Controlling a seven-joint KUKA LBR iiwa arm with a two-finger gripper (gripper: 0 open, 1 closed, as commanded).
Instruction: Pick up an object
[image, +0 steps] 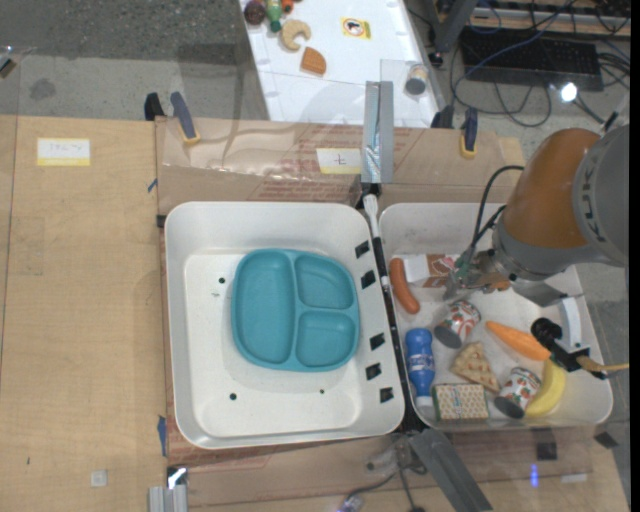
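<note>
Camera view, right bin (598, 405): it held a loose clutter of small things, all taken here relative to the blue bottle (419, 362) lying near the bin's left wall.
Hand (468, 282): it hung low over the bin, up and to the right of the blue bottle, just above a small red-and-white can (461, 322). Whether its fingers stood apart or together I could not tell; the wrist and cables hid them, and nothing showed held.
Arm (560, 205): the orange band and grey body reached in well to the right of the blue bottle.
Likely target: the red-and-white can, just right of the blue bottle and directly beneath the hand.
Handling of the can: it looked light, stiff and smooth, so probably slippery and apt to roll; a grip across its round body at mid-length would seem safest.
Other pickable things: a sausage (404, 285) lay above the blue bottle; a cracker-like wedge (476, 366) and a carrot (519, 341) to its right; a banana (546, 390) far right; a flat biscuit packet (461, 401) just below.
Risk: the neighbours lay close together, so a closing hand might nudge the wedge or carrot.
Left bin (190, 330): left of the blue bottle, it carried a teal divided plate (295, 308).
</note>
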